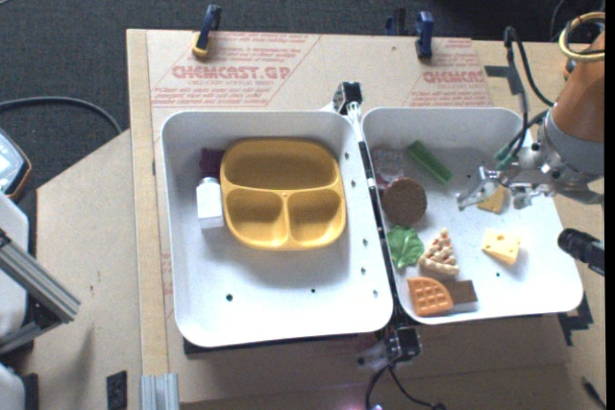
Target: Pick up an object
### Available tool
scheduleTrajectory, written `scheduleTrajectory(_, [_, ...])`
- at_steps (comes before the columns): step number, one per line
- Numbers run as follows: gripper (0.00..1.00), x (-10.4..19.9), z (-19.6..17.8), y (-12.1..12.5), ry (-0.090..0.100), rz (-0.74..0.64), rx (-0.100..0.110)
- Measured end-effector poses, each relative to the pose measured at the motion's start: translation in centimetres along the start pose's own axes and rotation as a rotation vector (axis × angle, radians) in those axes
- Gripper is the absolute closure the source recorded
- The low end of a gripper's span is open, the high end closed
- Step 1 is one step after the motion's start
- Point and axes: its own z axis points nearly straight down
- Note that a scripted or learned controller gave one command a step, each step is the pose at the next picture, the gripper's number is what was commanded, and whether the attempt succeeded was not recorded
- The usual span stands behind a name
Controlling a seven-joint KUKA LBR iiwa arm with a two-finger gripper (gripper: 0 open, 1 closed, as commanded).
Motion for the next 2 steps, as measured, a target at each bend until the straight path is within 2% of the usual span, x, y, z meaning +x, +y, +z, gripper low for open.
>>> scheduleTrajectory(1, [0.00, 0.0, -0.7, 0.3, -0.003, -0.003, -0.014])
scheduleTrajectory(2, [0.00, 0.3, 5.5, 0.7, -0.001, -0.003, -0.009])
